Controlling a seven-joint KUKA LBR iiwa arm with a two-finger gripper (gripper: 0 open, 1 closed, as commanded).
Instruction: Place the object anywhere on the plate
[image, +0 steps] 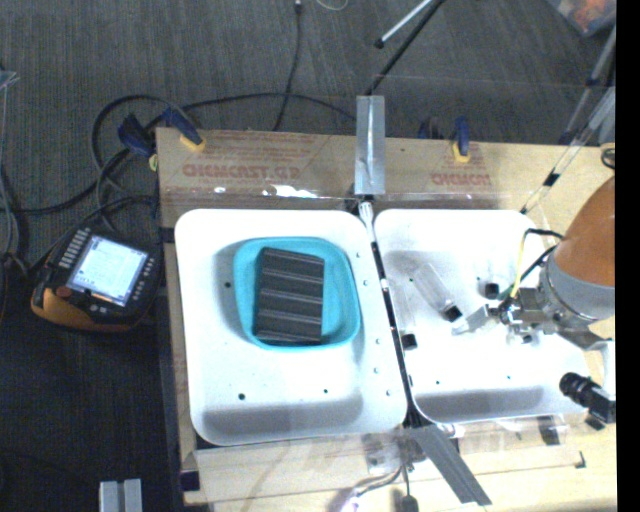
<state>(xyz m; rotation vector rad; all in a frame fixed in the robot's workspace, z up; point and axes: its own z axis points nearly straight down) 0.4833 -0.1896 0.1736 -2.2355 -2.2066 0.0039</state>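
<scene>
The worktop (300, 165) was a pale wooden board set on a dark grey carpeted floor (70, 60), with black cables (130, 110) looping across the carpet at ten o'clock. Two blue and yellow clamps (185, 132) gripped the board's far edge, and a metal upright (370, 145) rose at twelve o'clock between the two bins. Reddish lettering ran along the board's far strip, too blurred to read for certain. At nine o'clock, off the board, a handheld pendant (100, 275) with an orange rim lay on the floor, its screen lit but unreadable.

The left bin (280, 400) held a teal plate (345, 300), and the dark ribbed block (290, 295) lay flat on it, well inside the rim. The right bin (470, 390) held the tool (470, 315), which hung low over the white floor near the bin's centre, well apart from the plate. Its small dark tips seemed to hold nothing, yet whether they stood apart or together I could not tell. The arm (590, 255) entered at three o'clock, its orange band cut off by the frame.
</scene>
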